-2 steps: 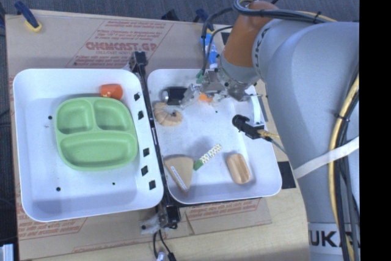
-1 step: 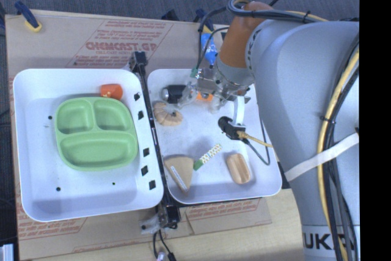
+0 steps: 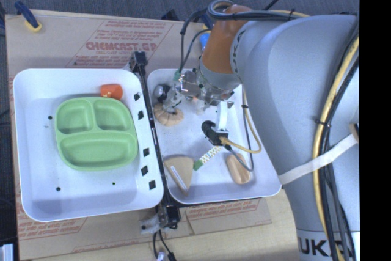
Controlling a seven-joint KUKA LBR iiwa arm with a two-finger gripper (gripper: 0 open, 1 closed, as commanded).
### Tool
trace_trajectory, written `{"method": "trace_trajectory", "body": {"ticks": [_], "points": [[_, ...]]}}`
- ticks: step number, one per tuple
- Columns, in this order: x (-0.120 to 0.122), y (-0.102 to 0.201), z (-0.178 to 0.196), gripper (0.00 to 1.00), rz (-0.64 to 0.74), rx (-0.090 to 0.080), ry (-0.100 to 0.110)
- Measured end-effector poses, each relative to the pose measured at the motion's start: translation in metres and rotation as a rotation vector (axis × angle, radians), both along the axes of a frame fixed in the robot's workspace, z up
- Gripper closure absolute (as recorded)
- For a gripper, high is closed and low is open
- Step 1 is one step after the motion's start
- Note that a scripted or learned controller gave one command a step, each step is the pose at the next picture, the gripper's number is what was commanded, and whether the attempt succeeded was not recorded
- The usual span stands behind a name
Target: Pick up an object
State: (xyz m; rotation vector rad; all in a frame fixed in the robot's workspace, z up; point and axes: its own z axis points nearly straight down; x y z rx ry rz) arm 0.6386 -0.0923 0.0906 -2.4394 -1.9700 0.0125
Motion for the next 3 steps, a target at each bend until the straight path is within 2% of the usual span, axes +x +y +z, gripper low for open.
{"method": "trace_trajectory", "body": {"ticks": [1,2,3], "points": [[0.009,-0.009,-0.003,0.00,-0.247,0.009,0.043],[-0.020,-0.038,0.001,0.00,-0.005,0.002,-0.004],[0.006,0.001,0.001,0.00,0.219,0.002,-0.008]]}}
